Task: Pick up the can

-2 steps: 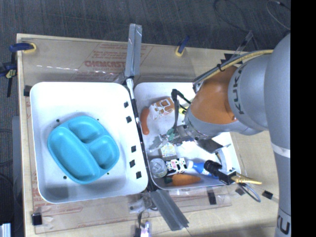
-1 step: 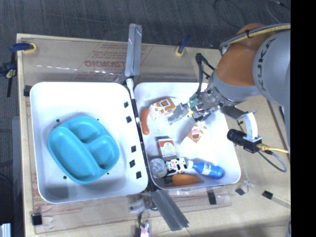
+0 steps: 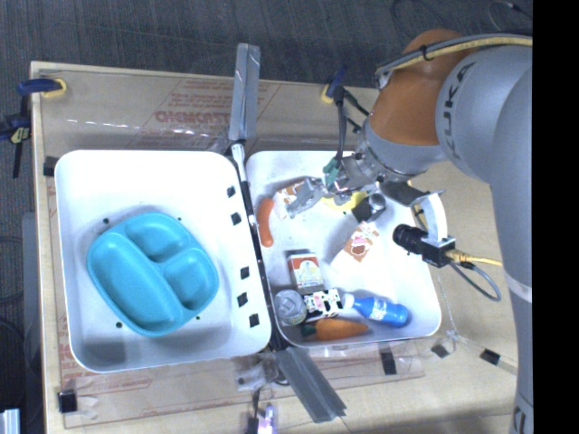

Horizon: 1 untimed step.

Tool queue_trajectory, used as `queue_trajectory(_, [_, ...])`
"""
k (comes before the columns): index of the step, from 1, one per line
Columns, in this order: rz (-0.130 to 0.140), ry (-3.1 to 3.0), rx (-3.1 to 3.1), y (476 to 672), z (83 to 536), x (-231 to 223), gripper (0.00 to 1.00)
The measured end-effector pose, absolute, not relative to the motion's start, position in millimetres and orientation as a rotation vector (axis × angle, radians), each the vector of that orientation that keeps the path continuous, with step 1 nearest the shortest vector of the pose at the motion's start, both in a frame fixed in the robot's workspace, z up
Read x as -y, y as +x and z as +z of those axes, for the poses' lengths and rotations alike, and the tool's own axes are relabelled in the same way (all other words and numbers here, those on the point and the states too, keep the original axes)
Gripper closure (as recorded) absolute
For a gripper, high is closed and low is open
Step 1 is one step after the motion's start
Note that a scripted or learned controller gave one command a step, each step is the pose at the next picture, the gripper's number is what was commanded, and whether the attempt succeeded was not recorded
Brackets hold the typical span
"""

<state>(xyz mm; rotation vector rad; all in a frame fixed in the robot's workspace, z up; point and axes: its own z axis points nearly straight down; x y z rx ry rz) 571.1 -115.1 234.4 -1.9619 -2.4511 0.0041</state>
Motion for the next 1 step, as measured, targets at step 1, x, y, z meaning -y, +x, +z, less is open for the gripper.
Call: queue_trajectory(1, [0.01, -1.952, 2.455, 572.3, 240.9, 115.0, 1.0])
